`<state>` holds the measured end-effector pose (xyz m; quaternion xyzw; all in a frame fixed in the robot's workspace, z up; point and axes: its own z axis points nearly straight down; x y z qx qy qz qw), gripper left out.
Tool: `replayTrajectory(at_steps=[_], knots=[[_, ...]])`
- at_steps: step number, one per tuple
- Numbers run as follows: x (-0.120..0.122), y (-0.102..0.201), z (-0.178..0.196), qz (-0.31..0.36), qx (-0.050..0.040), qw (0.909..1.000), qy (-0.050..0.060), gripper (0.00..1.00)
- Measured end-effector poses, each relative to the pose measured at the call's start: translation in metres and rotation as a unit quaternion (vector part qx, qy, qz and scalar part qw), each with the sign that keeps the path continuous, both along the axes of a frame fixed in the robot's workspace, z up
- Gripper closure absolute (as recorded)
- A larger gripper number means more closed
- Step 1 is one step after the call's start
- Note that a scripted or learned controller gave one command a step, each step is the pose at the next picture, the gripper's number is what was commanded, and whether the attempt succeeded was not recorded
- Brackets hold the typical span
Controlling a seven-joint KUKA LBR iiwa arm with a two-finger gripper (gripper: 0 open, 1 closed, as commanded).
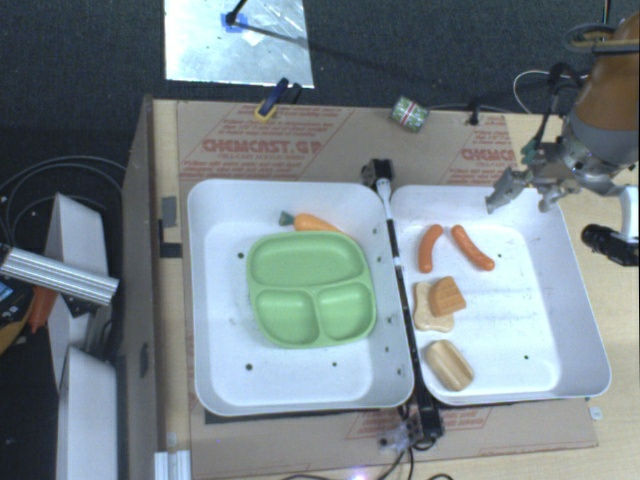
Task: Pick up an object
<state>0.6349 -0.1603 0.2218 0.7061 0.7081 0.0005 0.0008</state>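
My gripper point(523, 194) hangs over the far edge of the right bin point(565, 298), its two grey fingers spread open with nothing between them. In that bin lie two orange sausages point(430, 247) point(472, 247), a toast-like piece with an orange slab on it point(438, 302), and a tan bread roll point(449, 364). The sausages lie left of and below the gripper. The left bin point(220, 268) holds a green divided plate point(310, 288) and an orange carrot point(315, 223) at the plate's far edge.
A black divider bar point(398, 268) runs between the bins. A green-and-white can point(409, 114) and a yellow-and-blue clip point(275, 100) lie on the cardboard behind them. A shiny sheet point(238, 26) lies further back. Cables and metal parts sit at the left.
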Motion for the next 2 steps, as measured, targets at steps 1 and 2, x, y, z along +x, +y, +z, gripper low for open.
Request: replayTrajectory(at_steps=[1,2], knots=[[0.007,-0.006,-0.137,0.000,0.0000,1.0000,0.000,0.00],[0.008,-0.006,-0.126,0.000,-0.0004,1.0000,-0.002,1.00]])
